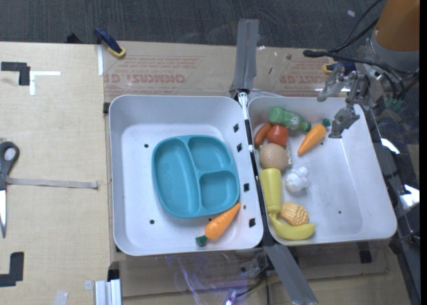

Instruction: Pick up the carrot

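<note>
The metal tool (341, 122) hung over the right bin's (347, 190) far corner, just beside the tapered tip of a smooth orange carrot (311, 139); whether it was clenched could not be told. A second carrot (222, 223) lay in the left bin (133, 163), touching a glossy teal divided plate (195, 175).

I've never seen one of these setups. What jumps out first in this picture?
The bright blue divided plate in the left bin, with a carrot lying against its near edge. Then the heap of toy food in the right bin, where a second carrot lies just beside the gripper reaching in from the right.
</note>
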Robot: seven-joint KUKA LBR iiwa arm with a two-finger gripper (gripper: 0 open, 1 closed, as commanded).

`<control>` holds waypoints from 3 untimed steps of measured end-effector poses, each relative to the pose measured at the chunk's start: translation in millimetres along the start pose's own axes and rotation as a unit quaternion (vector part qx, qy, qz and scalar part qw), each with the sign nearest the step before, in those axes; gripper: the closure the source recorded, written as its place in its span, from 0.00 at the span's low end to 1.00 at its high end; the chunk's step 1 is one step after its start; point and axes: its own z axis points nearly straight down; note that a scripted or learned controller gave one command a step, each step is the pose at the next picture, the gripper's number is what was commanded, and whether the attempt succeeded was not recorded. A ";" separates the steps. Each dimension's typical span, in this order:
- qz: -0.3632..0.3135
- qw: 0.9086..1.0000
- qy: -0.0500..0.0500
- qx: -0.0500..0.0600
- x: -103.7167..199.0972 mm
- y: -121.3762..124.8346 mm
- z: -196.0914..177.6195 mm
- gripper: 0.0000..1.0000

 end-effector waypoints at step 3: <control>-0.039 0.999 -0.004 0.001 -28.6 -36.6 153.0 0.00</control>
